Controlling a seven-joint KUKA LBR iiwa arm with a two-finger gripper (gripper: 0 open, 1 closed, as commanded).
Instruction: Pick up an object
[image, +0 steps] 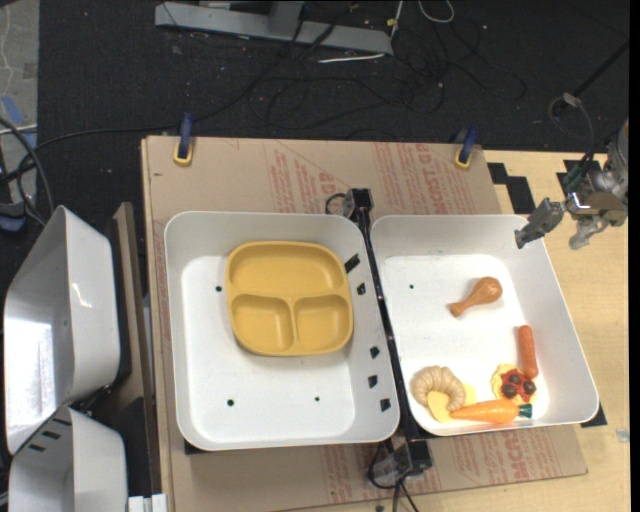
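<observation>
Brown board worktop (300, 175) with red printed lettering, clamped at the far edge by two yellow-blue clamps (183, 150); dark floor behind with loose cables and a grey bar. Two more white tubs (55, 300) sit off to the left. Left bin (195, 400) holds a yellow three-compartment plate (290, 298), lying flat toward the bin's far half. Right bin (440, 245) holds the toy food: drumstick (476, 296) near the middle, sausage (527, 350) by the right wall, croissant (438, 383) at the near edge with a carrot (487, 410) just beside it, and a yellow piece with dark berries (517, 385) touching the carrot. Jaws (560, 225) hang over the right bin's far right corner, spread open, nothing between the fingers, well apart from all the food.
</observation>
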